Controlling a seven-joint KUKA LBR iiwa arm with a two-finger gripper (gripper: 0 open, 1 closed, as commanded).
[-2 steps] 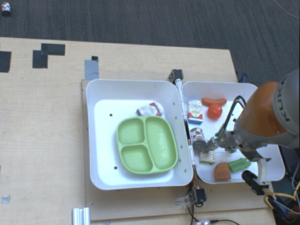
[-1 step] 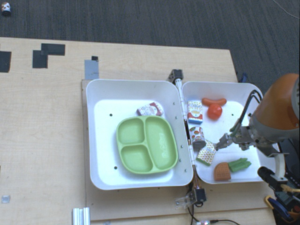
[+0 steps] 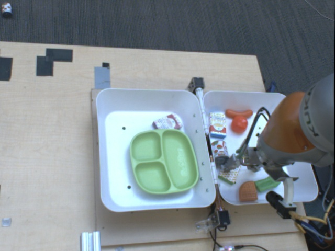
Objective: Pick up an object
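Note:
My gripper (image 3: pixel 229 162) is low in the right bin (image 3: pixel 309 190), over its left side. It sits just above a small flat packet (image 3: pixel 228 176) and below another printed packet (image 3: pixel 219 149). A white and orange carton (image 3: pixel 218 124) lies further back. Red toy food (image 3: pixel 238 120) rests at the bin's far side. An orange-brown piece (image 3: pixel 248 191) and a green piece (image 3: pixel 268 184) lie near the front, partly under the arm. I see nothing lifted off the bin floor.
The left bin (image 3: pixel 112 140) holds a green divided plate (image 3: pixel 164 161) and a small red and white packet (image 3: pixel 167 122) behind it. The wall between the bins (image 3: pixel 205 140) runs close to the gripper's left. The arm's orange band (image 3: pixel 288 127) covers the right bin's right part.

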